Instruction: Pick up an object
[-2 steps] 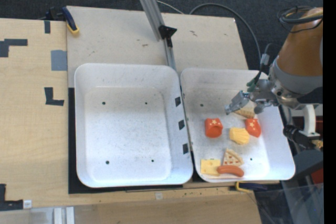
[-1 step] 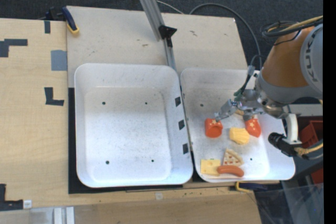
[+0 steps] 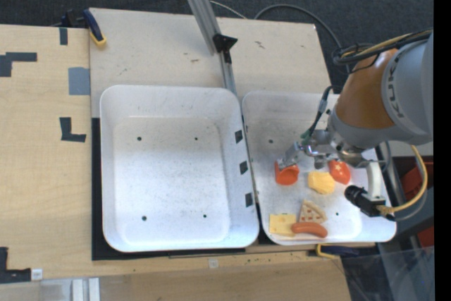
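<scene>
Toys crowd my right bin (image 3: 282, 109): an orange cup (image 3: 286, 174) on its side, just beside the gripper (image 3: 304, 150). Whether its fingers are spread, I cannot tell.

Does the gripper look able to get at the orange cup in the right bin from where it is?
Probably yes. The gripper hangs just above and right of the orange cup, and nothing lies between them in the right bin.

We can't read any text, labels or nos. here; the arm (image 3: 394, 91) maybe bears lettering, too blurred to tell.
</scene>
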Controlling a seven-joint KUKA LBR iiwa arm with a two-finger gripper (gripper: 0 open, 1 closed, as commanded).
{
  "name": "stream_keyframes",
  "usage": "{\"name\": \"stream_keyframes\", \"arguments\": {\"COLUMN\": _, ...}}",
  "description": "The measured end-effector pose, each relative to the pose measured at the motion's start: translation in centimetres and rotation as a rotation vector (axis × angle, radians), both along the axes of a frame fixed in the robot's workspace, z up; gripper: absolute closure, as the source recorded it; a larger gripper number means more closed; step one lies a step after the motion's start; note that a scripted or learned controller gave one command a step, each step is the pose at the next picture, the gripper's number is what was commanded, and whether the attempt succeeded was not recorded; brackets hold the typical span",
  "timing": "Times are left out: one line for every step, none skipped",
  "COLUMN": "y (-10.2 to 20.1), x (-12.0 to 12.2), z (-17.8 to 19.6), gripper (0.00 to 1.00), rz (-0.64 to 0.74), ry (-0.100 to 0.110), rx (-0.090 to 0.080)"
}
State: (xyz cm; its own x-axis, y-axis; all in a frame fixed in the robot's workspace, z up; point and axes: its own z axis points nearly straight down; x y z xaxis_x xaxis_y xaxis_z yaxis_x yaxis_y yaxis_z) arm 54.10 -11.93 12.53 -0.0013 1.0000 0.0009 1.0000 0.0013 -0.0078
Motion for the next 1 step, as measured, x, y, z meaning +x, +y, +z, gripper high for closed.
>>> {"name": "stream_keyframes", "arguments": {"y": 0.03, "x": 0.1, "z": 1.3, "gripper": 1.0, "rz": 0.001, "ry": -0.004, "rx": 0.0}}
